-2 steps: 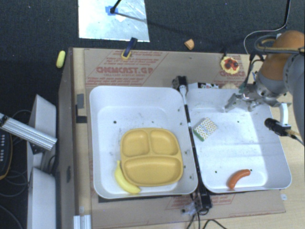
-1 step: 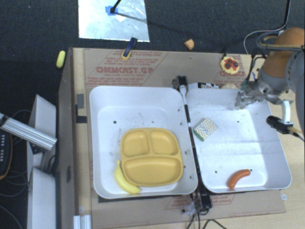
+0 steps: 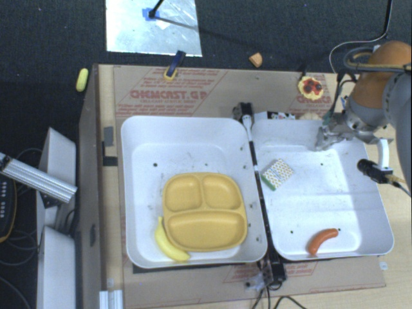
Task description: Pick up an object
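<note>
In the right bin (image 3: 360, 237), a small patterned green-and-white packet (image 3: 277, 172) lies near the left wall and an orange sausage-shaped toy (image 3: 322, 240) rests near the front edge. The left bin (image 3: 138, 147) holds a yellow divided plate (image 3: 205, 210) with a yellow banana (image 3: 168, 244) against its front left. My gripper (image 3: 326, 138) hangs over the far right corner of the right bin, well away from the packet and the sausage, with nothing seen between its fingers.
A small round red-and-yellow toy (image 3: 311, 87) sits on the cardboard behind the right bin. An orange piece (image 3: 256, 59) and a yellow piece (image 3: 82, 79) lie on the dark floor beyond the bench. A black clip (image 3: 245, 112) joins the bins.
</note>
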Motion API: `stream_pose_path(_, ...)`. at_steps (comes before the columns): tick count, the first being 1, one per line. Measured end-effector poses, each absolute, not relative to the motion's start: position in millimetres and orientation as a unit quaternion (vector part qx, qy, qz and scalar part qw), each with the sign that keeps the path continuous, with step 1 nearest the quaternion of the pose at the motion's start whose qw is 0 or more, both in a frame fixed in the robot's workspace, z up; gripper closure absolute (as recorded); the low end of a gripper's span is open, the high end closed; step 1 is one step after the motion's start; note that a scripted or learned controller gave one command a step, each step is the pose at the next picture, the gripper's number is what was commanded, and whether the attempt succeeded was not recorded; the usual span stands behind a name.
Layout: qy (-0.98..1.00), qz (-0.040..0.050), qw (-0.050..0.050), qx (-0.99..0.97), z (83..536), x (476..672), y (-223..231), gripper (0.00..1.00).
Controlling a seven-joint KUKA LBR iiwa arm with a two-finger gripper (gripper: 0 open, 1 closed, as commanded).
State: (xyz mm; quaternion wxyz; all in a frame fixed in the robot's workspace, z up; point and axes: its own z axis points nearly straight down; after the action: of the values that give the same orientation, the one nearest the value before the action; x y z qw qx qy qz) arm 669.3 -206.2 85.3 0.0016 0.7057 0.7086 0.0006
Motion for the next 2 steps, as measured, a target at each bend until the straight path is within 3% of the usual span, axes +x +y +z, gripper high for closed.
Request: stream_pose_path(2,0.708,0.0002,0.001,0.707,85.0,637.1,-206.6,1.00)
